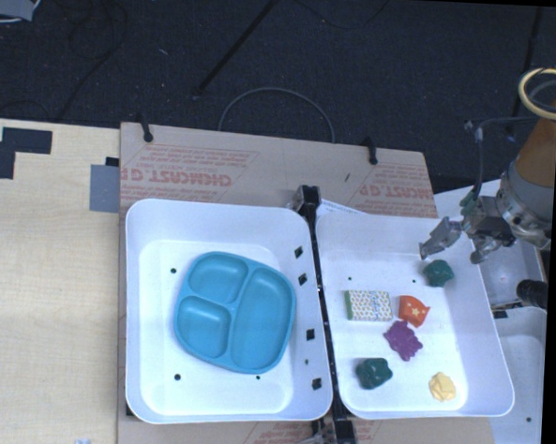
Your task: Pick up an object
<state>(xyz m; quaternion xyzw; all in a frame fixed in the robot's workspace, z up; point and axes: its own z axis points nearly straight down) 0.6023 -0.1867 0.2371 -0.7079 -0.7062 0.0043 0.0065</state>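
Observation:
The right bin (351, 258) holds several small objects: a dark green lump (437, 271) near its far right, a pale patterned block (368, 304), an orange-red piece (413, 310), a purple piece (403, 339), another dark green piece (374, 372) and a yellow piece (443, 387). My gripper (463, 241) hangs over the bin's far right corner, just above and beside the dark green lump. Its two fingers stand apart, open, with nothing between them.
The left bin (155, 228) holds a blue divided plate (235, 310). A black divider (313, 294) runs between the bins. Both bins rest on a cardboard sheet (262, 173) on the wooden bench (39, 286). The arm's orange band (545, 153) is at the right edge.

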